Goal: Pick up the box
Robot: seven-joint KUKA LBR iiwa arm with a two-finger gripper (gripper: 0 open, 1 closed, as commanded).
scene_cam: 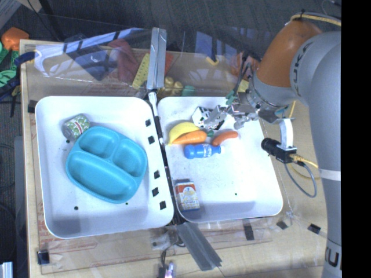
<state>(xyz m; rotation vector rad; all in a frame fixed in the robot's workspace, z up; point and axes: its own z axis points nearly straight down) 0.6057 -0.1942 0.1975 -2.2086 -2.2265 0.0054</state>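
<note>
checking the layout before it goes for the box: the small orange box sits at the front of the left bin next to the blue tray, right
Not quite. The camera view shows the box at the front of the right bin, near the divider. The blue tray lies in the left bin, apart from it.

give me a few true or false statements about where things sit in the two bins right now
1. The blue divided tray lies in the left bin. True.
2. The small box sits beside the can. False: the box is in the right bin near its front edge; the can is in the left bin.
3. The hand is over the rear of the right bin, close to the banana. True.
4. The blue bottle lies in front of the banana and carrot. True.
5. The hand is directly above the box. False: it is toward the bin's rear, well apart from the box.
</note>
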